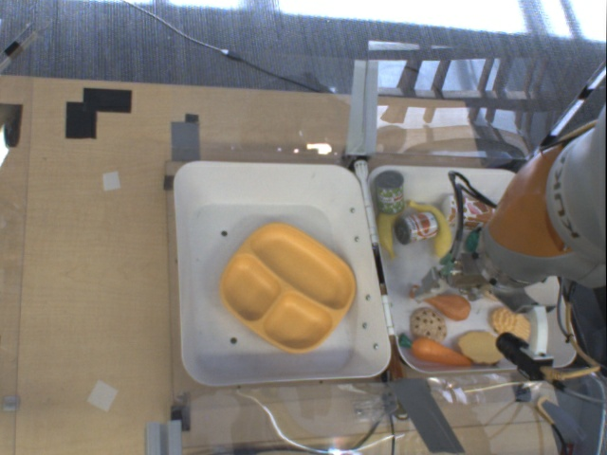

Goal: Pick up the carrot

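A pale wooden bench [85, 282] carries two white bins under window glare. The left bin [204, 349] holds a yellow divided plate [287, 285]. In the right bin [403, 354] lie a green tin [389, 194], a banana [386, 238], a small can [418, 227], a cookie [428, 324] and the carrot [439, 352] near the front wall. The gripper [453, 275] hangs just above a second orange piece [450, 305]; I can't tell how its jaws stand.

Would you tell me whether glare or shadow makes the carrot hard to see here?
In the camera view, glare sits on the bench edge above the bins; the carrot is evenly lit and sharp, with the arm shading the bin's right part.
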`<state>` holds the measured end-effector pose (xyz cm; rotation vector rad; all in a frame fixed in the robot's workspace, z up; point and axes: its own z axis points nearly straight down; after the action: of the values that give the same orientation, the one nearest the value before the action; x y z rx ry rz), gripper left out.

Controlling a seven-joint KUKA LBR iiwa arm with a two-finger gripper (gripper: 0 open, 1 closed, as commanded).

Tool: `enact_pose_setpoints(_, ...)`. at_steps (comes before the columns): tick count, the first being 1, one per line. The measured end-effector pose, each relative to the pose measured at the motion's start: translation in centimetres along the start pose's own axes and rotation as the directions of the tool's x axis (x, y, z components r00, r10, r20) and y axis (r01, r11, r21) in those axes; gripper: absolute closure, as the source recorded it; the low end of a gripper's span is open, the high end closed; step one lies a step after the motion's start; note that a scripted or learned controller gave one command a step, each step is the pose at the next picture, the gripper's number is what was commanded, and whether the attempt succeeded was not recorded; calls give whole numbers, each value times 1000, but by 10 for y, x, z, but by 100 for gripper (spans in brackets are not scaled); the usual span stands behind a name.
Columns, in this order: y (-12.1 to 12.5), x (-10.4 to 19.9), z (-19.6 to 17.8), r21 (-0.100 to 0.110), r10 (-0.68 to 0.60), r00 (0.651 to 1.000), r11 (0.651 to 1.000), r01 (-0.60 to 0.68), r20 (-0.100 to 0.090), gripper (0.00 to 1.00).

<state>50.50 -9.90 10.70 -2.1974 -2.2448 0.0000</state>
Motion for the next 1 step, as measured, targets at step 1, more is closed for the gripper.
enact_pose_setpoints(1, -14, 6, 18, -12, 335, 942, 942, -335, -4, 0)
